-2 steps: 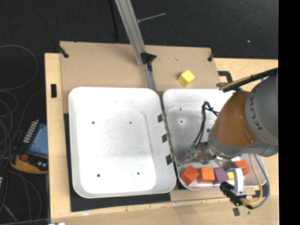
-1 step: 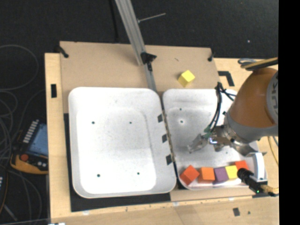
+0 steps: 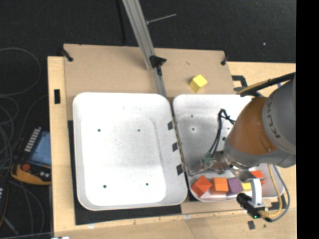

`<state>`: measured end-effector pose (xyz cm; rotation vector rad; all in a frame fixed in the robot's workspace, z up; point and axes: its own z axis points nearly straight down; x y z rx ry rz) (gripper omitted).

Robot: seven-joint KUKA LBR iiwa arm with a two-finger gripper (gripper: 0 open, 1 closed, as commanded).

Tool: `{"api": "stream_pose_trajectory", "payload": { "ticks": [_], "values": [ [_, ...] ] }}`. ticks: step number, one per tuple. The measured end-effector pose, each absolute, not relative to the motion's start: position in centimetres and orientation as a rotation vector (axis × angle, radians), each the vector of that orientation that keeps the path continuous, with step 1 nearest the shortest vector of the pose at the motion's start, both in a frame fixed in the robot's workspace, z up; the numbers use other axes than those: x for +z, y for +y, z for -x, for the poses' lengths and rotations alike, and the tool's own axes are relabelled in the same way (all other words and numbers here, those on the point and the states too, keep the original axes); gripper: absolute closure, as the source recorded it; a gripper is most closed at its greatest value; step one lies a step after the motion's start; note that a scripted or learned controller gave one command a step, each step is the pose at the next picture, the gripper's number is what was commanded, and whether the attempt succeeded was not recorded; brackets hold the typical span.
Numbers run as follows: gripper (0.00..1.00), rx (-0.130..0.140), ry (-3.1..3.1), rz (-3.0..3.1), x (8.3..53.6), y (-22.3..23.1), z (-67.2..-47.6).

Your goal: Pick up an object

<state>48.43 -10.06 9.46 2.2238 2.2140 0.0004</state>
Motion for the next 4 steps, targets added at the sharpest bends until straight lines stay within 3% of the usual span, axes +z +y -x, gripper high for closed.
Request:
{"api": "stream_pose_trajectory", "payload": {
  "ticks": [1,2,3,4],
  "values": [
    [0.0,0.007,2.22,-2.213,16.3,-9.6,-48.6],
    [0.0,0.0,2.205,-2.227,9.7,-8.9,-48.5],
    [0.0,0.008,2.22,-2.211,20.0,-8.3,-48.6],
    [0.0,0.011,2.222,-2.209,37.1,-4.1,-50.0]
  ]
}}
